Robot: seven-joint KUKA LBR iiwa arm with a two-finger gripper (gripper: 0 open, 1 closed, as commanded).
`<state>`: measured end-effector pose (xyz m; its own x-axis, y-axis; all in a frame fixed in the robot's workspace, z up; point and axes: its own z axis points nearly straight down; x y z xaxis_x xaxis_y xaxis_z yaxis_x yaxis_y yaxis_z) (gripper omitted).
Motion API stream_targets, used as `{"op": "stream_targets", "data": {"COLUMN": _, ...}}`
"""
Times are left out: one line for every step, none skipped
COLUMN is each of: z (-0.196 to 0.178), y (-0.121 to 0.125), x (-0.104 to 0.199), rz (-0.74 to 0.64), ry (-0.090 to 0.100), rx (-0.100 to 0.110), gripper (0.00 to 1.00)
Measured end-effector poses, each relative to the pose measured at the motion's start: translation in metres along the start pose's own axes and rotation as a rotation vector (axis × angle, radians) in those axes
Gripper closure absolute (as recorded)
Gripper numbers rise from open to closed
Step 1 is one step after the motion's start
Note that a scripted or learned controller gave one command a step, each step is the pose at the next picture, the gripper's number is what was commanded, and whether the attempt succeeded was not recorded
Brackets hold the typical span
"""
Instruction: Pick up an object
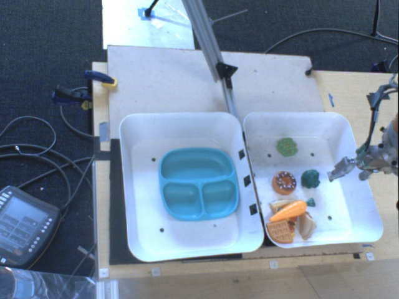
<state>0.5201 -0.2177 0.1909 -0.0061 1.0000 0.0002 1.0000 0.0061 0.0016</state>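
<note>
Tool [351,169] hangs over the right edge of the right bin [358,143], and whether its tips are apart or together I cannot tell; nothing shows between them. Near it on the bin floor lie a dark green piece [310,179], a doughnut [284,182], a pale green piece [287,146], a carrot [288,211] and a waffle [280,230]. A blue divided plate [199,184] sits in the left bin [140,167].

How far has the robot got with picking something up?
Nothing is picked up yet. The toy food, like the donut, carrot and dark green piece, lies in the right bin. The hand sits near that bin's right edge, holding nothing. Choosing, grabbing and lifting are all left.
</note>
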Motion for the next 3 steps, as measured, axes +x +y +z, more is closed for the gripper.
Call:
{"op": "stream_targets", "data": {"z": 0.000, "y": 0.000, "x": 0.000, "rz": 0.002, "ry": 0.000, "rx": 0.000, "gripper": 0.00}}
{"op": "stream_targets", "data": {"z": 0.043, "y": 0.003, "x": 0.004, "rz": 0.003, "ry": 0.001, "rx": 0.004, "gripper": 0.00}}
{"op": "stream_targets", "data": {"z": 0.095, "y": 0.003, "x": 0.005, "rz": 0.006, "ry": 0.001, "rx": 0.004, "gripper": 0.00}}
